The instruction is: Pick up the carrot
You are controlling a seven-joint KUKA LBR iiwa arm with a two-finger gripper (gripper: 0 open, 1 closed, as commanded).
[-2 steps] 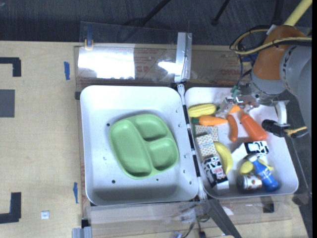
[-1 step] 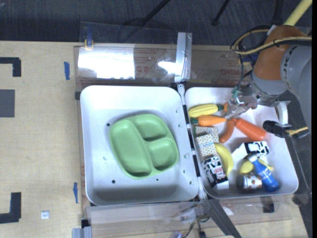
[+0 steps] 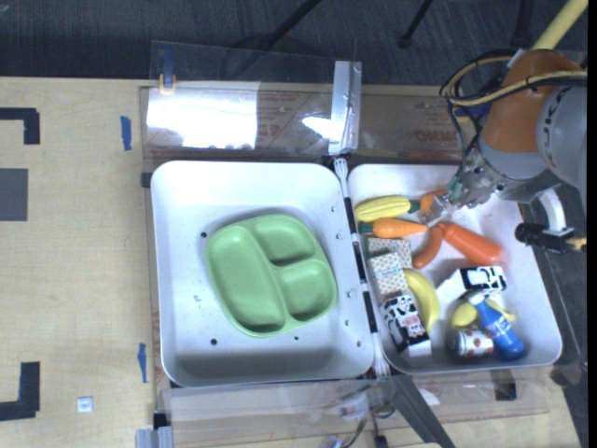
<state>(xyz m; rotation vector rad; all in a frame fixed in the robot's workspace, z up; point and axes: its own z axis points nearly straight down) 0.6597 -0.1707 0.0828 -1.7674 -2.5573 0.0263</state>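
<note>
The carrot, orange with a green end pointing left, lies in the upper left part of the right bin, just under a yellow corn-like piece. My gripper is low in the bin at the carrot's right end, close to it or touching it. The grey arm with its orange band reaches in from the upper right. A small orange bit shows right beside the gripper tip. The view does not show anything lifted.
Near the gripper lie a larger orange piece and an orange sausage shape. Lower down are a banana, a patterned pack, black-and-white boxes, a blue bottle and a can. The left bin holds a green divided plate.
</note>
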